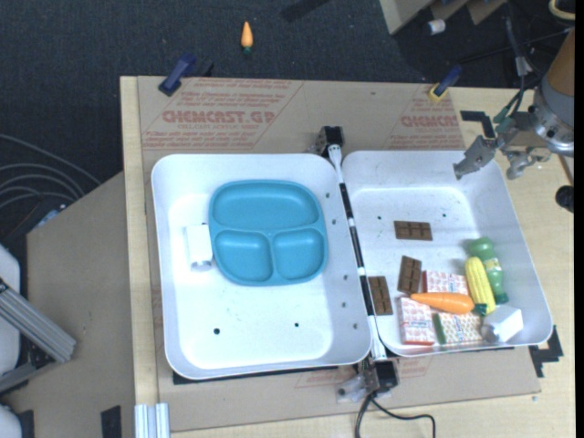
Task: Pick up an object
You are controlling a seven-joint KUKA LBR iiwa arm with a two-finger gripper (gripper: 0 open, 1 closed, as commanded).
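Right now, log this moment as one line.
hand: over right bin's far corner, nothing seen held | carrot, corn, chocolate bars: right bin | blue tray: left bin

The surface (274,103) is light wood with red letters. Dark blue carpet (82,35) lies around it. A small orange thing (246,35) sits on the carpet at 12 o'clock. Grey cables (36,199) curl at 9 o'clock.

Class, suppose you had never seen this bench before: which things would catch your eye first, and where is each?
First, the blue divided plate in the left bin. Next, the bright toy food crowded into the right bin's near corner, an orange carrot beside yellow corn. The claw hangs over that bin's far right rim.
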